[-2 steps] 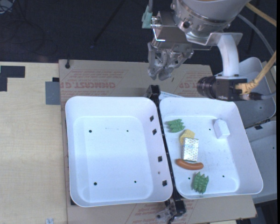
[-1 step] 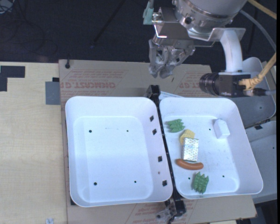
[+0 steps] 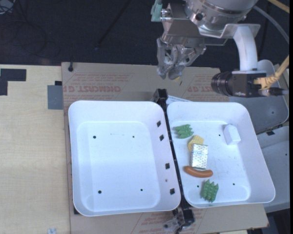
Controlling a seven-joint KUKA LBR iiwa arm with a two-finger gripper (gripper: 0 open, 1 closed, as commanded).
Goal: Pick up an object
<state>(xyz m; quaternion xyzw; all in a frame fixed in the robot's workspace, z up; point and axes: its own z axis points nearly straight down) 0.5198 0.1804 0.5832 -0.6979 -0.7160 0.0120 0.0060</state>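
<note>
My gripper (image 3: 172, 72) hangs high above the far edge of the bench, over the seam between the two bins, with nothing seen between its fingers. The right bin (image 3: 254, 179) holds a green leafy piece (image 3: 183, 130), a yellow block (image 3: 196, 141), a silvery patterned box (image 3: 199, 156), an orange-red sausage (image 3: 198, 172), another green piece (image 3: 209, 190) and a white block (image 3: 231, 133). All of them lie well below and in front of the gripper.
The left bin (image 3: 83, 189) sits beside the right one, joined by a black divider with clips (image 3: 167, 150). Both bins rest on a brown cardboard sheet (image 3: 112, 84). A pale bench surface (image 3: 24, 155) stretches to the left.
</note>
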